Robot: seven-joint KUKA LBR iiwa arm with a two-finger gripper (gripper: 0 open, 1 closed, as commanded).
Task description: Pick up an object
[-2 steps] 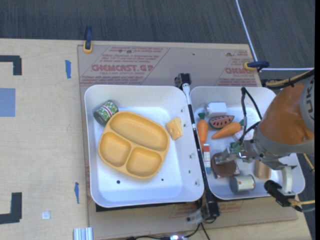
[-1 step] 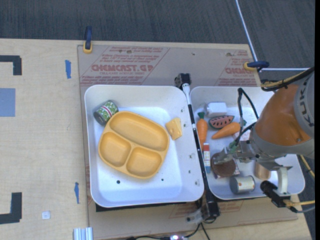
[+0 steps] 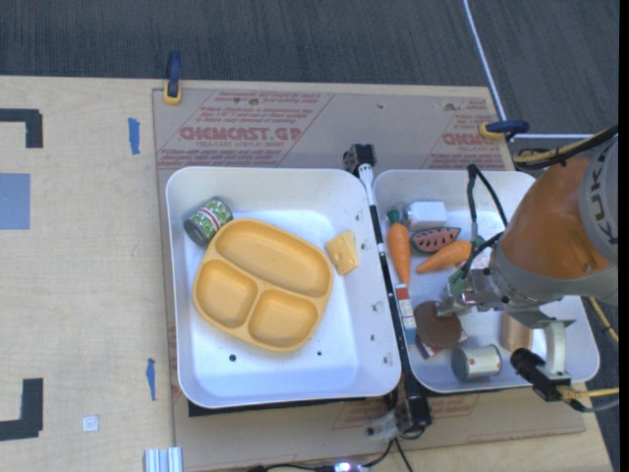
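The right bin (image 3: 580, 362) holds an upright orange carrot (image 3: 398, 252), a second carrot (image 3: 444, 256) lying at a slant, a watermelon slice (image 3: 435, 236) and a white block (image 3: 427, 211). Nearer the front lie a brown piece (image 3: 437, 327), a silver can (image 3: 477, 362) and a tan cylinder (image 3: 515, 332). My gripper (image 3: 455, 298) is low over the middle of this bin, just above the brown piece's upper right edge and below the slanted carrot. The wrist hides the bin floor behind it.
The left bin (image 3: 187, 264) contains a yellow divided plate (image 3: 263, 283), a green can (image 3: 207, 219) at its upper left and a yellow cheese wedge (image 3: 343, 253). A ridge with a black fitting (image 3: 361, 155) separates the bins. Cables trail at the arm's right.
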